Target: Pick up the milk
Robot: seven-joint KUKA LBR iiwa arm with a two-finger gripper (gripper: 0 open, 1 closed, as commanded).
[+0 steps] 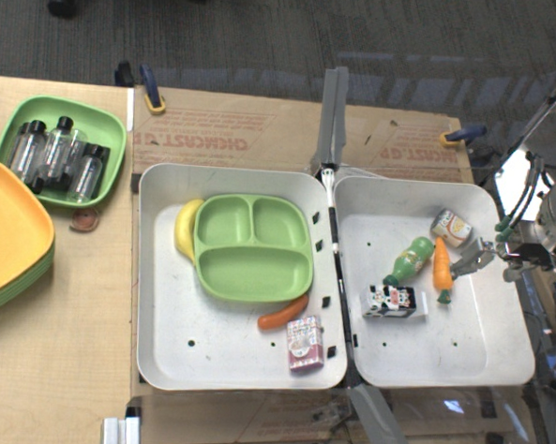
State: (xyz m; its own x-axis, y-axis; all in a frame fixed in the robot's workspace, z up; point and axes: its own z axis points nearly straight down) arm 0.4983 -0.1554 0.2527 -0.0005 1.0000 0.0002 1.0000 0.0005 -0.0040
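While the milk carton [396, 301] is left lying on its side in the right bin [495, 356], below a green bottle [411, 259] and a carrot [442, 266], nothing is gripped by the spread claw [480, 256] beside the carrot, so pickup is not yet started.

light: bright, even overhead | shadows: soft, faint | glare: mild — white bins [157, 350] | focus: slightly soft — corners

The bench [83, 345] is light wood with brown cardboard [293, 137] on it. Two white bins [157, 350] sit side by side in the middle. At nine o'clock are orange plates [9, 247], and at ten o'clock a green tray [105, 126].
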